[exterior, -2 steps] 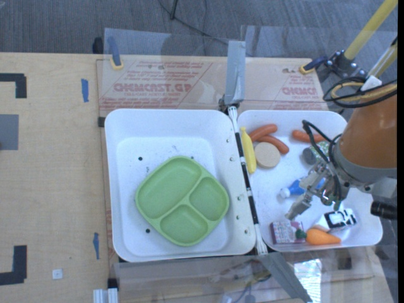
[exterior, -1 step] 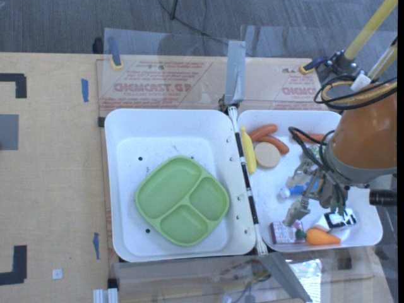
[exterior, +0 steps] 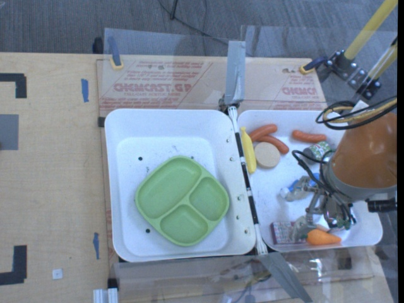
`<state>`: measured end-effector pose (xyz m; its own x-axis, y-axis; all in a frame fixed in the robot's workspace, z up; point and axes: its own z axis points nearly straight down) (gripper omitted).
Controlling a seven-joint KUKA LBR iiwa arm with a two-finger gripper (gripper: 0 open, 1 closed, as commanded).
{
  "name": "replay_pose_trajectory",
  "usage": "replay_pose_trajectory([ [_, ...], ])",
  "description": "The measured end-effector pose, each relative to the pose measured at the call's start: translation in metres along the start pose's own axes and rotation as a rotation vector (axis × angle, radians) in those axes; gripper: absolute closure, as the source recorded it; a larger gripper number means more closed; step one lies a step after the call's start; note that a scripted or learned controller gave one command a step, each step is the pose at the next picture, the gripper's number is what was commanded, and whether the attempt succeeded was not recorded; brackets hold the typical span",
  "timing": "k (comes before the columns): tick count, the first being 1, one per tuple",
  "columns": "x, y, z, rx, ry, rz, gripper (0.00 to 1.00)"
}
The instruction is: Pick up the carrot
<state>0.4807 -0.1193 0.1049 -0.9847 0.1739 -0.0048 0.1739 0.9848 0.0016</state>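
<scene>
Right bin (exterior: 372,235): carrot (exterior: 323,237) lying at the near edge, beside a small packet (exterior: 285,232). Gripper (exterior: 319,214) just above the carrot (whether wide or narrow, I cannot tell). Also sausages (exterior: 263,131), a yellow banana (exterior: 248,150). Left bin (exterior: 120,169): green divided plate (exterior: 182,201).
</scene>
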Motion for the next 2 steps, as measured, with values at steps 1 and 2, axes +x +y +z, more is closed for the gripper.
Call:
replay_pose_trajectory([
  [1, -0.052, -0.008, 0.013, -0.001, -0.001, 0.242, 0.0],
  [2, -0.01, -0.03, 0.013, -0.002, -0.013, 0.074, 0.0],
])
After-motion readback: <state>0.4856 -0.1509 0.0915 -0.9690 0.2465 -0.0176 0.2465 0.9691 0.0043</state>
